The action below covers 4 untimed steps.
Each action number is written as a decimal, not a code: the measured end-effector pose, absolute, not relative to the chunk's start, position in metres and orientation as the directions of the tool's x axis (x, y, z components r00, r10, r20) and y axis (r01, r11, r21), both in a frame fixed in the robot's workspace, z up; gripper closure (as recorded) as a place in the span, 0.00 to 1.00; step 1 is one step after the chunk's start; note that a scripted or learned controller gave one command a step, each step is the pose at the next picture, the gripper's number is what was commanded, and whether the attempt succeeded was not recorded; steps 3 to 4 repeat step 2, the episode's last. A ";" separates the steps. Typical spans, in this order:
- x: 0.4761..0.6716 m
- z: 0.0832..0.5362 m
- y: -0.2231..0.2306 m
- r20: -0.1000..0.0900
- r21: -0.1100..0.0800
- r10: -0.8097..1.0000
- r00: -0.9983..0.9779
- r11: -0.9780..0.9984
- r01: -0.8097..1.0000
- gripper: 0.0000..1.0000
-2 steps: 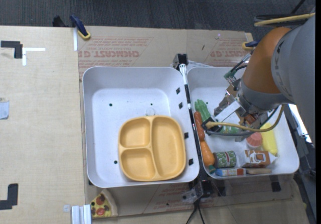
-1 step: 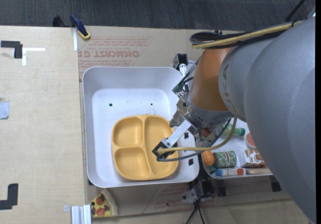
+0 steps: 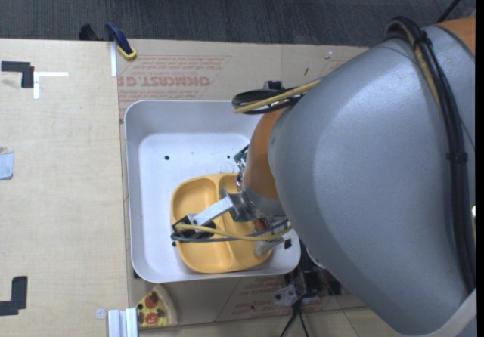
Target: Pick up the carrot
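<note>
Where the grey arm (image 3: pixel 378 177) reaches down into the white bin (image 3: pixel 151 139), the gripper (image 3: pixel 248 211) is seen low over a yellow divided tray (image 3: pixel 198 199); the tray is spread beneath it and out toward the view's left; whether the gripper is spread or pressed together cannot be told, since it is covered by the wrist; where the carrot lies cannot be told either; a toy pizza slice (image 3: pixel 151 309) is seen outside the bin, nearer the view's bottom edge than the gripper.
</note>
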<state>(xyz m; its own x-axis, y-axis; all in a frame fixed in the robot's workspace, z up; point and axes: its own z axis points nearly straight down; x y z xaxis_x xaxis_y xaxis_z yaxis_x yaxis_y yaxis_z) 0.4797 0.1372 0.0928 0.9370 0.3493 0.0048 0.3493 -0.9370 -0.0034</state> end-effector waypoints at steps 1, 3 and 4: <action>0.512 0.251 0.197 0.000 0.002 0.349 0.937 -0.937 0.349 0.00; 0.513 0.259 0.196 -0.003 0.005 0.344 0.939 -0.939 0.344 1.00; 0.513 0.259 0.196 -0.003 0.005 0.344 0.939 -0.939 0.344 1.00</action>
